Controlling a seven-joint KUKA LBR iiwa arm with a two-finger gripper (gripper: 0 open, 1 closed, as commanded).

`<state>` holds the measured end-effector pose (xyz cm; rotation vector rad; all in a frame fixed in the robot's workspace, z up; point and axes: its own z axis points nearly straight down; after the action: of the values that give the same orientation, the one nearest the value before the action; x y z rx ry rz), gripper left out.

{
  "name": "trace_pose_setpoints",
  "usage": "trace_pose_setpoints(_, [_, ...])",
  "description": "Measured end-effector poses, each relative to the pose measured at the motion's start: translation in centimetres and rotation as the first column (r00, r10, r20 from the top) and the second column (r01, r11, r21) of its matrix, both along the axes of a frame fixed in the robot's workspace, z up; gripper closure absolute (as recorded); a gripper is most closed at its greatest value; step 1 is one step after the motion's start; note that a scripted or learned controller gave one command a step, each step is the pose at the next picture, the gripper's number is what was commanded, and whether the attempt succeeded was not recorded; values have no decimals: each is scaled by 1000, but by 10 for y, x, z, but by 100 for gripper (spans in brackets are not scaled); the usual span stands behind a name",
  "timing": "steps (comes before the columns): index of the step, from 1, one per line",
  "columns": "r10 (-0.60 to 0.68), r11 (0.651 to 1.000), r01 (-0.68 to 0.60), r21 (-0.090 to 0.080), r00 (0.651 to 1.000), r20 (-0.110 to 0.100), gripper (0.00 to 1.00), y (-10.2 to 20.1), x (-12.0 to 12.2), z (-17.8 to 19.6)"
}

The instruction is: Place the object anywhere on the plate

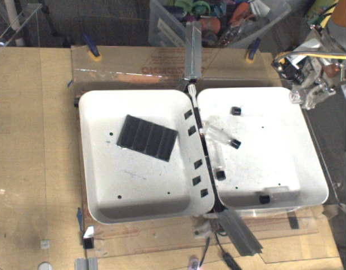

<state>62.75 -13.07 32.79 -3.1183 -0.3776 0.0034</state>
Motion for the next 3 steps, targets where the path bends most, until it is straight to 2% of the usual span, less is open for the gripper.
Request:
trace_pose_setpoints(1, [41, 999, -41, 0, 999, 0, 100, 0, 7, -3])
trace_pose_setpoints(3, [244, 970, -244, -1, 970, 1, 100, 43, 16, 86])
